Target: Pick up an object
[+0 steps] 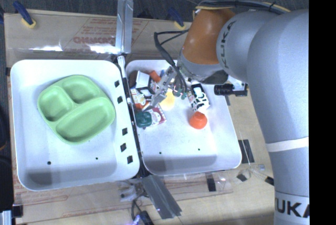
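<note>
My gripper [161, 94] is low inside the right bin [220, 153], near its back left part, hanging over a cluster of small items. Right under it lie a yellow piece [168, 100], a small carton [137, 97] and a red and white packet [158, 116]. A teal object [143, 119] sits by the bin's left wall. An orange item [153, 76] lies behind the gripper. To the right of it are a black and white object [199, 98] and an orange round object [198, 121]. The gripper partly hides what is beneath it.
The left bin [31, 166] holds a green divided plate [77, 107]. A divider with black clips [124, 132] separates the two bins. The arm's grey body [273, 61] covers the right side of the bench. Bare bin floor [178, 148] lies at the right bin's front.
</note>
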Controlling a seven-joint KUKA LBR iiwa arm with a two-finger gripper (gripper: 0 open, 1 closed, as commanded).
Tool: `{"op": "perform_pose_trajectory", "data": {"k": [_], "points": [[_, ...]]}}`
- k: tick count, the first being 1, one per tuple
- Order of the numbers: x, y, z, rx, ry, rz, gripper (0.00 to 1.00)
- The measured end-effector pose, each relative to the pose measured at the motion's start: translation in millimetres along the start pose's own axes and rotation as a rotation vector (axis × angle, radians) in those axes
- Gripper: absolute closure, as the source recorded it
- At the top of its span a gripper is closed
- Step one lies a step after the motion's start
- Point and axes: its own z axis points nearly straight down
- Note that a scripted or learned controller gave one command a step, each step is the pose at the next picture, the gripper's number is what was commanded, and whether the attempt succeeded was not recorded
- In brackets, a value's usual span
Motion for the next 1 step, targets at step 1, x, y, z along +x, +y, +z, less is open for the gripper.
{"op": "perform_pose_trajectory", "data": {"k": [1], "points": [[42.8,50.8,-83.2,-0.007,0.007,0.098,1.00]]}}
